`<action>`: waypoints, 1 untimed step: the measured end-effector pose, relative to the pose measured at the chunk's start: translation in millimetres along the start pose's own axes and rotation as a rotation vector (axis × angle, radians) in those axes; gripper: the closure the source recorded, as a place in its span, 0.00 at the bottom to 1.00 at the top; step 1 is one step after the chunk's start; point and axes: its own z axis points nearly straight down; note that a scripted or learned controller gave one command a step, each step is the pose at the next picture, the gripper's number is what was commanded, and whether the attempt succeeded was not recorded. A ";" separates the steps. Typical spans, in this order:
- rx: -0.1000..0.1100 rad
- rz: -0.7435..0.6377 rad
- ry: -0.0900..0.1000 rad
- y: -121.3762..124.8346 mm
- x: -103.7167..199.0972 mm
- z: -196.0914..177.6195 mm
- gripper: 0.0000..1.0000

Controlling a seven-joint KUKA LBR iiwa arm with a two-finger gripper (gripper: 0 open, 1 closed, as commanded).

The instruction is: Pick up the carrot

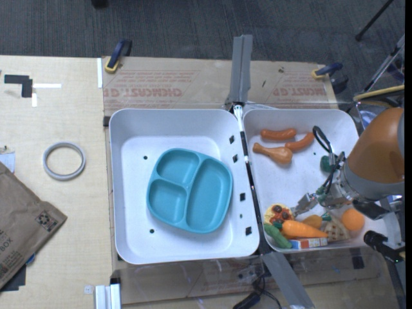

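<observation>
An orange carrot [303, 228], probably light, stiff and smooth so best pinched across its thick middle, lies at the right bin's [293, 122] front edge among other toy food, with the gripper [313, 203] just above it, fingers apart and empty.

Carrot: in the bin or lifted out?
In the bin. The orange tapered carrot lies flat among other toys at the right white bin's front edge, below the claw.

carrot [302, 228] | orange, tapered | lying flat | right bin, near front edge, among toy foods
</observation>
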 end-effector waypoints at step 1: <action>-0.009 -0.085 -0.022 5.3 27.5 1.4 0.00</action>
